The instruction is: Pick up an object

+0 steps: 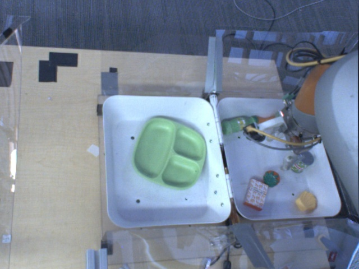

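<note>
The right bin holds several small objects. A green bottle lies near its far left corner. A round green and red piece sits near the middle, and a red and white box lies in front of it. A yellow lump rests at the near right. My gripper hangs low over the right half of this bin, just right of the round green piece, beneath the grey arm with its orange band. Its tip is small and partly blurred.
The left bin bears a light green divided plate in its middle. Yellow and white cables loop from the wrist over the right bin's far part. A metal divider stands behind the bins.
</note>
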